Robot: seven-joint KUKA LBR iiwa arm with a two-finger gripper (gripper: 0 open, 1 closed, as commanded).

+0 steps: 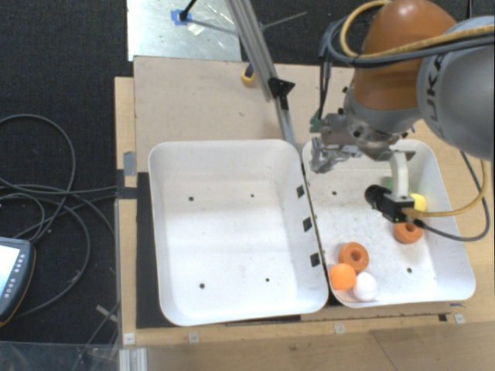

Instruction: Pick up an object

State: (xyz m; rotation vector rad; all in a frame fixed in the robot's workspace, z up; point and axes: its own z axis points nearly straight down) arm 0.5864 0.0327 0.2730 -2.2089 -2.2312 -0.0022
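At the lower left edge of the frame sits a handheld screen unit point(11, 275), with black cables point(46, 180) looping over the dark floor above it. Right of these comes the left bin point(232, 207), a white tray with a few small dark dots on its floor, resting on a brown board point(201, 99). A grey bar point(254, 33) slants down from the top centre of the frame to the upper end of the seam where the two bins meet.

Just right of that seam, in the upper left corner of the right bin point(435, 199), hangs the gripper point(328, 159) — a metal head under the orange and grey arm point(456, 83), which enters from the upper right. Whether it is spread or pressed together cannot be told from this slant.

The things to pick all lie in the right bin, lower in the frame than the gripper and well apart from it. An orange ring point(353, 254) lies below it near the seam; an orange ball point(343, 276) touches the ring's lower left edge, and a white ball point(365, 286) sits just beside both at the bin's bottom rim. Further right — toward mid-bin — an orange lump point(407, 233) is partly hidden, its shape unclear.
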